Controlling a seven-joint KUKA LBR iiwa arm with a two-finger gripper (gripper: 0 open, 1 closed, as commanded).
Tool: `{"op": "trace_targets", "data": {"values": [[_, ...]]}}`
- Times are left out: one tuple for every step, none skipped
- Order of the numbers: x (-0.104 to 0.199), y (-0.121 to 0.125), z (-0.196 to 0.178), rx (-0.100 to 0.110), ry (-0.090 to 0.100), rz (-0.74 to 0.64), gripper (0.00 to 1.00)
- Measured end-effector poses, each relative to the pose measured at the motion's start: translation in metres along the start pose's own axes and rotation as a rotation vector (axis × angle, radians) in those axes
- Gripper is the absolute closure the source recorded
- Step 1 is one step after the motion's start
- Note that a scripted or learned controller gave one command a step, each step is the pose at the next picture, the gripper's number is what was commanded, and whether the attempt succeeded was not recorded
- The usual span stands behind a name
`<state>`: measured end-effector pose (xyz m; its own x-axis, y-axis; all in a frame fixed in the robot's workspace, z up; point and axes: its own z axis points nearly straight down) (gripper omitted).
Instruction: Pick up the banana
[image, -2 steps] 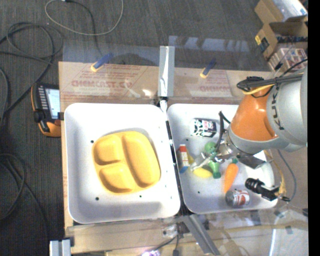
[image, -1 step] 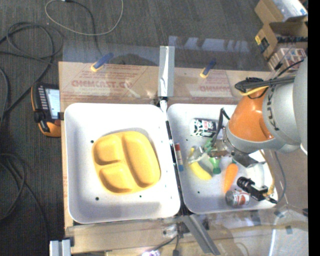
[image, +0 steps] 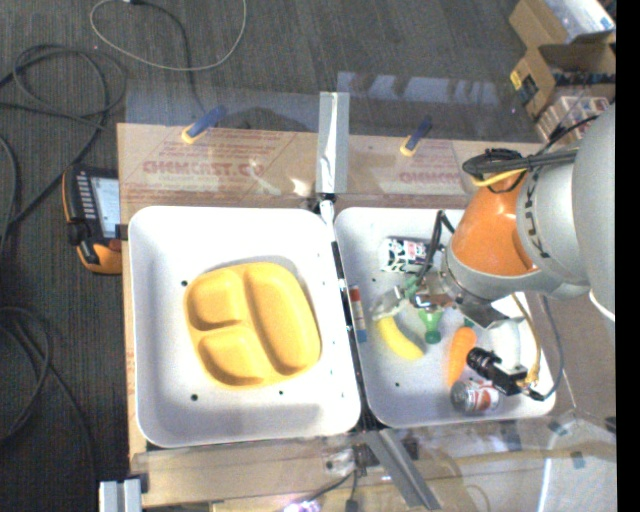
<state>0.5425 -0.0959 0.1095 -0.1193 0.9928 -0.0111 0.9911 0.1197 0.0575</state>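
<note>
Your end effector (image: 419, 298) hangs low over the right bin (image: 408, 396), in among the clutter. The wrist hides its tips, so you cannot tell whether it is released or clenched, and nothing is visibly held.

The banana (image: 400, 337) lies on the floor of that bin, left of centre, just beside the end effector on the side nearer the camera and apart from the bin wall. A small green thing (image: 432, 327) sits against the banana's right end. An orange thing (image: 457, 357) lies near it, with a can (image: 472, 398) toward the front corner. A black-and-white carton (image: 404, 253) stands toward the far wall.

The likely failure here is a crowded grasp: close on the banana's right end and you may take the green thing with it, or catch only that. The banana's curved, smooth skin may also roll or slip out of a pinch placed off its middle. A descent too far right risks nudging the orange thing.

The left bin (image: 160, 260) holds a yellow divided tray (image: 255, 320). Both bins rest on a brown board worktop (image: 230, 165) with clamps at its far edge. An orange handheld pendant (image: 90, 215) lies at its left, above dark carpet strewn with cables (image: 40, 70). Cardboard boxes (image: 560, 50) sit in the far right corner.
</note>
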Motion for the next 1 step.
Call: {"op": "trace_targets", "data": {"values": [[-0.002, -0.0359, 0.0179, 0.042, 0.007, -0.036, 0.0]]}}
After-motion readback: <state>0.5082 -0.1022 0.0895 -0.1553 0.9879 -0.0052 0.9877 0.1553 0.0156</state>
